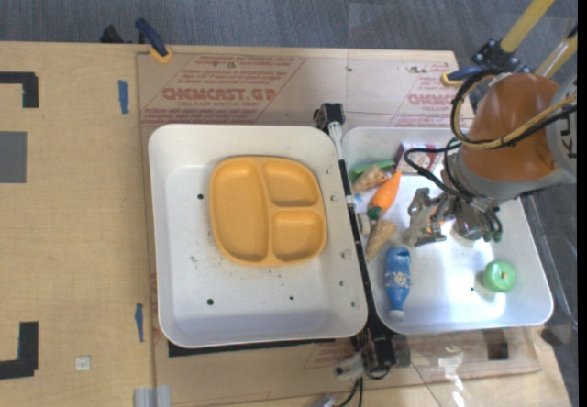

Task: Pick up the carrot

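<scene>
Camera view, near to far. Right bin (532, 300): blue bottle (396, 279) at the front beside the divider; green apple (499, 276) near the front right. Gripper (427, 220) mid-bin, fingers slightly apart, nothing between them. Carrot (387, 193) just left of the gripper, lying tilted, untouched. Left bin (179, 304): yellow divided plate (268, 211) at centre.

Carrot (389, 191) in right bin (532, 304), pincer (425, 220) just beside; yellow plate (268, 210) left.
</scene>
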Robot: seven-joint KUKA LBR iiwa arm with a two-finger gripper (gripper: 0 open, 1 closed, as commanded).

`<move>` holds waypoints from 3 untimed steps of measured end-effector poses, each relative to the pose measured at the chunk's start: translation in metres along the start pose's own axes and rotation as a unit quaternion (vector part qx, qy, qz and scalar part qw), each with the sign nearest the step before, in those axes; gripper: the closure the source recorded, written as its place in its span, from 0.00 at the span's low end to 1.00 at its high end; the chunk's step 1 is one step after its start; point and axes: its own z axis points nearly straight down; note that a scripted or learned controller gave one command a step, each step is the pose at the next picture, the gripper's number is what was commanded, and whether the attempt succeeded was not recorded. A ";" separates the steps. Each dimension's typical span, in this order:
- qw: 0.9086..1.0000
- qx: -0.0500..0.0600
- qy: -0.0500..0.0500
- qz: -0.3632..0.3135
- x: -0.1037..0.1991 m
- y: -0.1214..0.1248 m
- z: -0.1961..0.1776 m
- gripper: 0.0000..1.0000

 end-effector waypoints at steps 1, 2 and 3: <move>1.000 0.000 0.001 0.000 0.000 0.000 0.001 0.00; 1.000 0.001 -0.006 -0.001 -0.004 0.001 -0.013 1.00; 1.000 0.000 -0.003 0.016 0.028 0.006 -0.001 1.00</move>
